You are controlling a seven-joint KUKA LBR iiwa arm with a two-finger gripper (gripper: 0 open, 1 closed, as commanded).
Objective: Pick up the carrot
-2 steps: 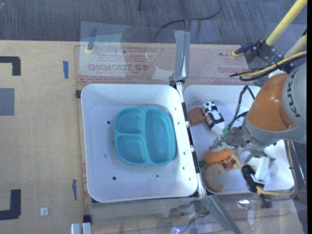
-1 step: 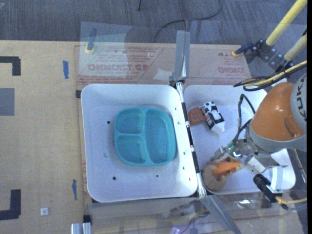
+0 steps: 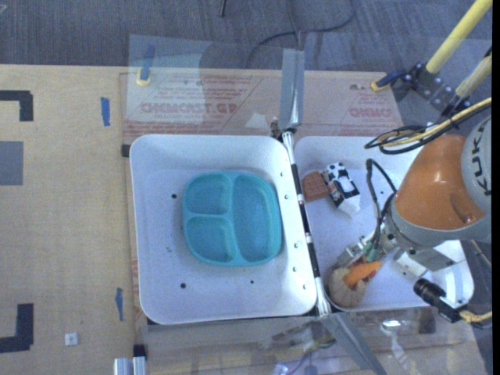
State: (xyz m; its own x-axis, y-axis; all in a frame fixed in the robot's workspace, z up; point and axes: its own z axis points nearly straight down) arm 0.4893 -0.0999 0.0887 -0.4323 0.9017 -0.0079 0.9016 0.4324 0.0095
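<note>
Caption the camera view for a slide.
KUKA arm's gripper low over the carrot in the right bin; teal divided plate in the left bin.

Even overhead light, fairly bright. White bins (image 3: 156, 233) near washed-out, soft glare on rims. Shadows faint, short. Overall picture slightly soft, grainy; small items in right bin (image 3: 437, 155) blurred. Arm (image 3: 441, 186) edges smeared.

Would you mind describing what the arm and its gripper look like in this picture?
The arm enters from the right as a rounded body with a broad orange band and pale grey casing beside it, bearing part of dark lettering. Black cables loop across it near the top. The gripper is a small cluster of metallic and dark parts with thin wires, and a black cylindrical fitting juts out below.
</note>
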